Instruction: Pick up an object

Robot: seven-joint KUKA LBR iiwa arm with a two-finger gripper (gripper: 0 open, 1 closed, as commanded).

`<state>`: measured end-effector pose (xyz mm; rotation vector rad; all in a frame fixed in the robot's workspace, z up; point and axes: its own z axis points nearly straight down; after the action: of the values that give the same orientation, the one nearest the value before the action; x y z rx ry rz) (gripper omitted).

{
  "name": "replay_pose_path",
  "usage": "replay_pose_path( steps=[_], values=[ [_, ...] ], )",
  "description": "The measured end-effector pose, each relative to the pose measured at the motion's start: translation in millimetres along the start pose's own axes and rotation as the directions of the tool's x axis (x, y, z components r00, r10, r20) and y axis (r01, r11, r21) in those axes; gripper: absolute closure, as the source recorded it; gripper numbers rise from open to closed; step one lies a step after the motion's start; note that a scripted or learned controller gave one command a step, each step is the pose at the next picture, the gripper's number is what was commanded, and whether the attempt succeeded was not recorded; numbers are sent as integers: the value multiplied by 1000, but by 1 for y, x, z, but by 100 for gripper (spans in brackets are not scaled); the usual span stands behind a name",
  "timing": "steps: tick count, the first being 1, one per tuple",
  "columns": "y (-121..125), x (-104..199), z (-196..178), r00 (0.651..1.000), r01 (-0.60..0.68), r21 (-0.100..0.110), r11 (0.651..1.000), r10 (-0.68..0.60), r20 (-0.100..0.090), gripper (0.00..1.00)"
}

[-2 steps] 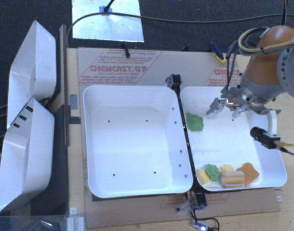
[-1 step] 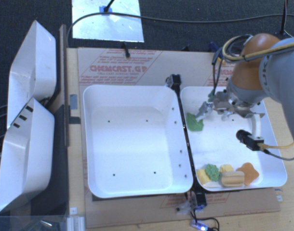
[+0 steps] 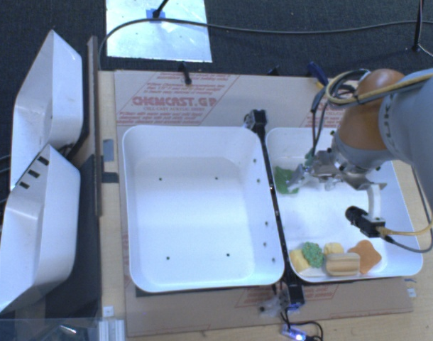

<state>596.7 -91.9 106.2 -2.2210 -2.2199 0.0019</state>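
Reaching toward nine o'clock, my gripper (image 3: 302,177) meets the green object (image 3: 283,178); whether it's gripped I cannot tell, so I lift slowly.

Robotics lab, arm (image 3: 408,119), white bins (image 3: 195,212), cables (image 3: 273,30)

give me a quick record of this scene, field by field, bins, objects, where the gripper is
left bin: white, shallow, walls and floor in view
right bin: white, holds the objects
green object: at the right bin's left wall, upper part
gripper: low in the right bin, right at the green object
front cluster: yellow piece, green piece, tan block, orange piece, along the right bin's near edge
grasp: cannot tell
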Motion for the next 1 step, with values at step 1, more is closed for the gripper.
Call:
replay_pose_path(
  steps=[1],
  values=[
    [25, 6, 23, 1000, 2, -1, 1000, -2, 0, 0]
  ],
)
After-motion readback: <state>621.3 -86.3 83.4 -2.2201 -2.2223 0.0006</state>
